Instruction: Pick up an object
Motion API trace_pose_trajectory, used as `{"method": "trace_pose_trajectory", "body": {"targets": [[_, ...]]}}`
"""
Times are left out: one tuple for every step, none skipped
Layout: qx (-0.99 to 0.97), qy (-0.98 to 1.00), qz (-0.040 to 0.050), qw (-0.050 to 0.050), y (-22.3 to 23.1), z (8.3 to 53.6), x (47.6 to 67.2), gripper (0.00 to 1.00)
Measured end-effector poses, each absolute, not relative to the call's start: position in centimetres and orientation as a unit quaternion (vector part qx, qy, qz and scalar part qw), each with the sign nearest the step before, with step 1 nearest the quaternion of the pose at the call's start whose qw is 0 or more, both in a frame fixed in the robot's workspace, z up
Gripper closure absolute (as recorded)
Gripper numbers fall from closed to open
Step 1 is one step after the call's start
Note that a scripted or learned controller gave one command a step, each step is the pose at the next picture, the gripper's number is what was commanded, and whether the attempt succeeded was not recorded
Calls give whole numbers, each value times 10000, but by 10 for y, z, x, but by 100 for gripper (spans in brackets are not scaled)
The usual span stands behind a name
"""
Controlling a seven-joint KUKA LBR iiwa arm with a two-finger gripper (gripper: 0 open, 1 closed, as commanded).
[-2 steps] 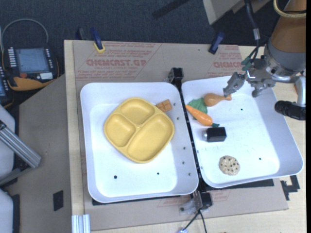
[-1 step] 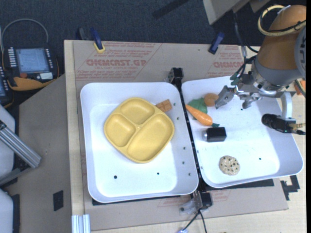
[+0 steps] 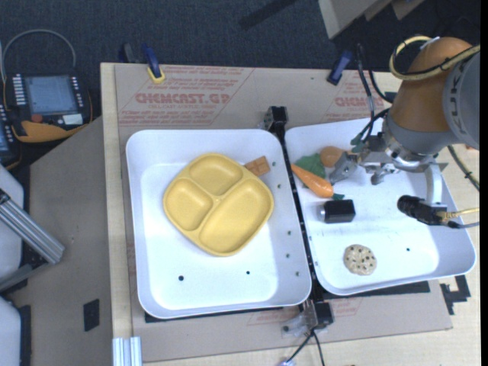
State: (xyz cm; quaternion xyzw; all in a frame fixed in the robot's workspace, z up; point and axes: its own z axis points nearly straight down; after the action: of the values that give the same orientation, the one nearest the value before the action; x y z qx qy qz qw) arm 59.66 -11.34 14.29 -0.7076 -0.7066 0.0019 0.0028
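Left bin [image 3: 145, 227]: yellow divided plate [image 3: 219, 203] near centre, a small brown block [image 3: 258, 165] touching its rim at about 1 o'clock.

Right bin [image 3: 427, 269]: toy carrot [image 3: 311, 178] along the left wall, long axis running from 10 to 4 o'clock, its green leaf [image 3: 313, 162] just behind it. A small orange-brown piece [image 3: 331, 155] sits beside the leaf. Black block [image 3: 338, 210] below the carrot; cookie [image 3: 359, 259] near the front edge, at 6 o'clock from the block.

Gripper [image 3: 357, 166] hangs low over the bin's back half. Fingers [image 3: 342, 168] look parted with nothing between them, though the gap is hard to judge.

Likely target is the carrot: it lies at 8 o'clock from the fingers, just beside them. Closing across its narrow width, not along the axis, would suit
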Motion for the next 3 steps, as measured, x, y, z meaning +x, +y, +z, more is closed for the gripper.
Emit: {"method": "trace_pose_trajectory", "body": {"targets": [[-7074,-7068,-68,-43,-112,100,603,0],[-7070,-7071,-74,-79,-112,112,604,100],[-7069,-7073,-11,-21,-114,174,599,100]]}}
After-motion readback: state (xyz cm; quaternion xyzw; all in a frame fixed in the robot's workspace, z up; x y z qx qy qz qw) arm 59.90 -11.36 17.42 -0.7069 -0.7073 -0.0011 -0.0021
